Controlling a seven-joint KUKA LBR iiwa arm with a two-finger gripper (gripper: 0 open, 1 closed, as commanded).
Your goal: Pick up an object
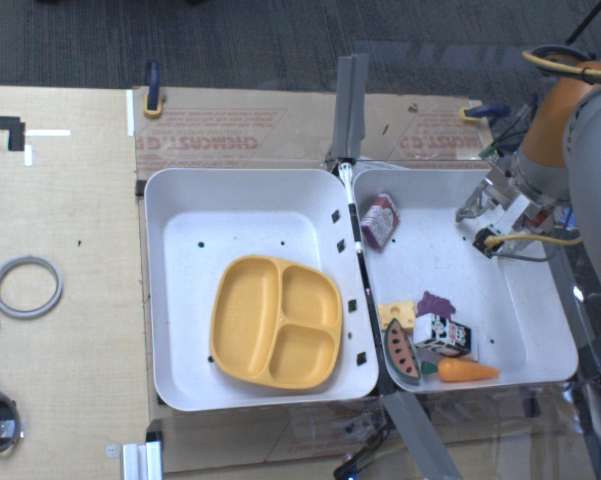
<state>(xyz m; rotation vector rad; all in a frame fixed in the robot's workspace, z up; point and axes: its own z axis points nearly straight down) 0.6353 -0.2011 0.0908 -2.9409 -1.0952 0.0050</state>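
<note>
Camera view, bottom of frame first: orange carrot [467, 371] lies in the lower corner of the right bin [520, 288], long axis left-right. Watermelon slice [401, 352] is just left of it, with a black-and-white toy [446, 336], a purple piece [436, 305] and a yellow cheese wedge [397, 315] crowded just above. Yellow divided plate [277, 321] sits in the left bin [240, 208]. Higher up, a maroon packet [378, 220] lies alone by the divider. Gripper [477, 213] hangs at the bin's right. Can't tell whether it is open; nothing visibly held. Packet lies directly left of it, the cluster down-left. Packet looks the easier pick.
</note>
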